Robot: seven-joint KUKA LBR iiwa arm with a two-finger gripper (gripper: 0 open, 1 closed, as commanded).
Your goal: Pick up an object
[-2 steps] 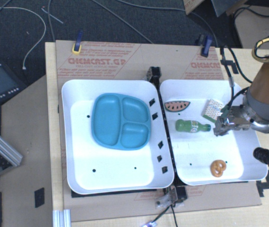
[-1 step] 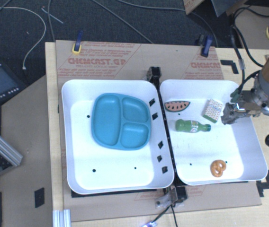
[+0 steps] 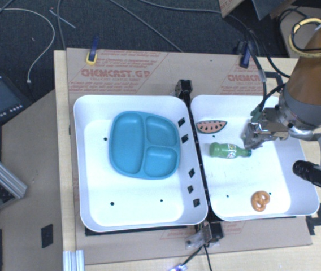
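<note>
Lying beside pincer (image 3: 253,139): green bottle (image 3: 228,150)

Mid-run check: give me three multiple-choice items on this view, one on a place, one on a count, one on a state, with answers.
1. Where is the blue divided plate?
A. left bin
B. right bin
C. on the bench

2. How many objects lie in the right bin?
A. one
B. three
C. five

3. How is the green bottle posed?
A. upright
B. lying on its side
C. lifted clear of the bin

Answers:
1. A, it sits in the left bin.
2. B, watermelon slice, green bottle, pretzel.
3. B, it lies flat beside the gripper.
</note>
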